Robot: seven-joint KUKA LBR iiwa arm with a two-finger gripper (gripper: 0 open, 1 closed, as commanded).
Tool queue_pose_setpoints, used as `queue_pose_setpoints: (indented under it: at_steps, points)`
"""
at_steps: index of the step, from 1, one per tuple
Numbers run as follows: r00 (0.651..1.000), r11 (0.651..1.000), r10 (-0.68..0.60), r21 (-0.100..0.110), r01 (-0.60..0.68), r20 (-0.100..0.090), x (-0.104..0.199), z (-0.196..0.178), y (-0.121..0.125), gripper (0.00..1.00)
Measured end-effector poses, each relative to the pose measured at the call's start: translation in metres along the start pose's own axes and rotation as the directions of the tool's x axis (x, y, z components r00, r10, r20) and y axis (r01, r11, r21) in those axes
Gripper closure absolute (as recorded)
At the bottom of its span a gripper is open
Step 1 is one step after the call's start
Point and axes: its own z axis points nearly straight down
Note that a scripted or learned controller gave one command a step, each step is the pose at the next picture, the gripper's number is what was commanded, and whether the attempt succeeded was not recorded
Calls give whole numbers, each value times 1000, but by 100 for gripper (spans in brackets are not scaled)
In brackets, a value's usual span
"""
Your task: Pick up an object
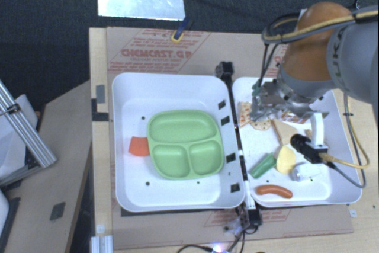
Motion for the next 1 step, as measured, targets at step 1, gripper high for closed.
queue_pose_setpoints:
  at_steps: [1]
  points:
    - [1000,1000,4,0,-4,0,-4,-1,-9,100]
